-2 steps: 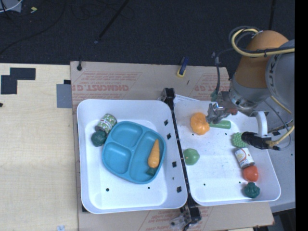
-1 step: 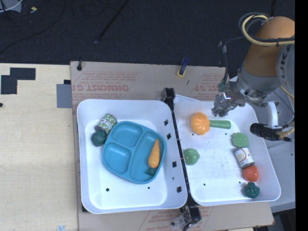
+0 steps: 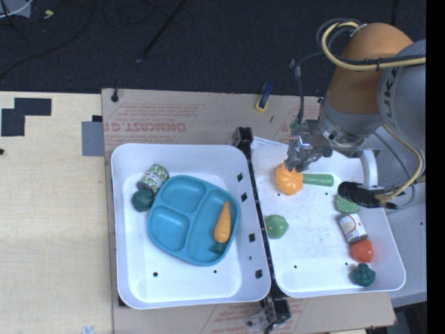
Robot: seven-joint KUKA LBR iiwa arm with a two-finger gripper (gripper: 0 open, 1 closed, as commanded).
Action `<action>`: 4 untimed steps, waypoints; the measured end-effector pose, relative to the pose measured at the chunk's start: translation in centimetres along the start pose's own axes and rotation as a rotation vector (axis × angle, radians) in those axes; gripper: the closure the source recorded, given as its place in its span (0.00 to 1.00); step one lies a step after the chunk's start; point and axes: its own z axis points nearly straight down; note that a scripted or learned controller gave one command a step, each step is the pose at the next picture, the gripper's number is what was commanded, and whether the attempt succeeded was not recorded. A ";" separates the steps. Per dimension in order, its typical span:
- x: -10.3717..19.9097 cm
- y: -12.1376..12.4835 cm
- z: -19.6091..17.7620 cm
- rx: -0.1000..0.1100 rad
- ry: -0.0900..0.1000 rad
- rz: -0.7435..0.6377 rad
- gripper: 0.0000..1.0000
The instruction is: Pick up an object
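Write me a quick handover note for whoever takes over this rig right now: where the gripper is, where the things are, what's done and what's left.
Gripper: low in the right bin, at its far-left part, right above the orange pepper-like toy. Whether its jaws are closed cannot be seen.
Right bin also holds: a green stick beside the orange toy, a light green piece, a small bottle, a red tomato-like toy and a dark green piece.
Left bin: blue divided plate with a carrot on it, a small can and a dark green ball.
Done: approach. Left: a confirmed grasp and lift.
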 end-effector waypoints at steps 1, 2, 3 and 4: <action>4.6 -2.0 0.8 0.003 -0.001 0.001 1.00; 6.8 -2.3 1.6 0.002 -0.002 0.002 1.00; 8.0 -2.0 1.8 0.000 -0.002 0.002 1.00; 7.9 -1.9 0.5 -0.001 -0.002 0.002 1.00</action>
